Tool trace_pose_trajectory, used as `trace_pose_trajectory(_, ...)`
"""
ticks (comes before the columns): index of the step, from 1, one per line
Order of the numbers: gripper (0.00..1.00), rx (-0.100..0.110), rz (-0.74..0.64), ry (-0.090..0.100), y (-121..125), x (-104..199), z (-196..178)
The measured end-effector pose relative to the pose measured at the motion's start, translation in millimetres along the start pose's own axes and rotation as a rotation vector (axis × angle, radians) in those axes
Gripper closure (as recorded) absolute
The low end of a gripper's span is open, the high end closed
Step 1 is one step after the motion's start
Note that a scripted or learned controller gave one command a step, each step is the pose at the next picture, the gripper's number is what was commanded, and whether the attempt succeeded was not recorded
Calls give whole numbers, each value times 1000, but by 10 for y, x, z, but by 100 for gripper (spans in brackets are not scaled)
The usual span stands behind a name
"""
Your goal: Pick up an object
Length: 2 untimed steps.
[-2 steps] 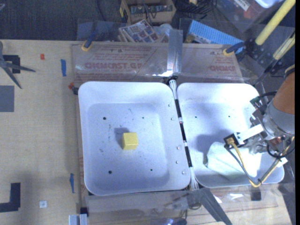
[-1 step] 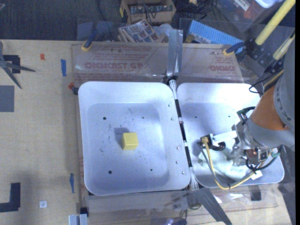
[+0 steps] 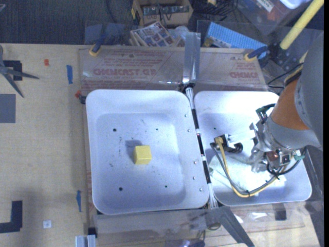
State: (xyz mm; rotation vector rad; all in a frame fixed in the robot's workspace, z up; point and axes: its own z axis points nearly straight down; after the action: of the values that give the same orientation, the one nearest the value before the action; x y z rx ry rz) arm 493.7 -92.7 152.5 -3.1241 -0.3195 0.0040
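While the small yellow cube (image 3: 143, 155) sits mid-floor in the left white bin (image 3: 97, 107), the gripper (image 3: 267, 161), its state impossible to tell, hangs over the right white bin (image 3: 303, 192); centre above the cube before descending.

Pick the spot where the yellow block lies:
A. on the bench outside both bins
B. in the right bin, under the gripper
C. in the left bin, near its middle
C: the yellow block sits on the floor of the left bin, apart from the arm over the right bin.
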Motion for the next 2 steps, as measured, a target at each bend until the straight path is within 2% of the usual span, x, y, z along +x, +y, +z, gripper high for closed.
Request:
trace_pose_trajectory(1,100,-6,7,10,857,-2,622)
trace_pose_trajectory(2,100,-9,-15,11,867,342,621)
